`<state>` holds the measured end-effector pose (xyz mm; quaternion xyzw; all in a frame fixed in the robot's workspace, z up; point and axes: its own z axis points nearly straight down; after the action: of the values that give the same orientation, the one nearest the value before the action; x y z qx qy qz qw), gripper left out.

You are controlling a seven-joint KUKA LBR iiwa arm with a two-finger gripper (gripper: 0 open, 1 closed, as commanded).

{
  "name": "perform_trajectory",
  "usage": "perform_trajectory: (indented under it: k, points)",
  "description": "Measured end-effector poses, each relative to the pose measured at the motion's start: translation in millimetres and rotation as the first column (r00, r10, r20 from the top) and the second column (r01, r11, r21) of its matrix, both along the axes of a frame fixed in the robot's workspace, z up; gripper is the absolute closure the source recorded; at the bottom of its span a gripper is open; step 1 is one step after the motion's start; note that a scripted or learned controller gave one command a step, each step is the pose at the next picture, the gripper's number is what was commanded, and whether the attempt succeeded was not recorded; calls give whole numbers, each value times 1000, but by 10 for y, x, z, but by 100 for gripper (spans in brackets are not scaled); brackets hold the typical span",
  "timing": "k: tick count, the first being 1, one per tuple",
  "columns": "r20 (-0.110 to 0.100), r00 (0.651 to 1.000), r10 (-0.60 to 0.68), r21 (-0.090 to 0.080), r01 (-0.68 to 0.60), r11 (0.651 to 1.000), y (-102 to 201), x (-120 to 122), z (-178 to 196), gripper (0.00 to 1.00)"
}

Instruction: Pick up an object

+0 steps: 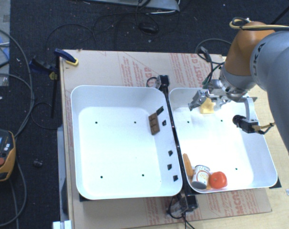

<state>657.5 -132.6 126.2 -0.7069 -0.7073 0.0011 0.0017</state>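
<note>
Gripper (205, 100) over right bin (259, 149).
You had the fingers closed on the yellow block (208, 106), at the bin's 11 o'clock.

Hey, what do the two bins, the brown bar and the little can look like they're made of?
Bins: likely moulded plastic, smooth glossy white with rounded rims. Brown bar: segmented like chocolate, matte; possibly a plastic toy. Can: probably metal, with a pale shiny lid and printed label; too small to be sure.

Red printing runs across the cardboard sheet (111, 66) under the bins, at twelve o'clock and again along the six o'clock edge, but the letters sit reversed and too faint to read. The small can (200, 175) carries a label, illegible too.
</note>
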Motion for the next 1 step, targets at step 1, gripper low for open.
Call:
perform_trajectory:
  k: [1]
  points:
    - [1, 1000, 0, -1, 0, 1000, 4, -8, -357, 0]
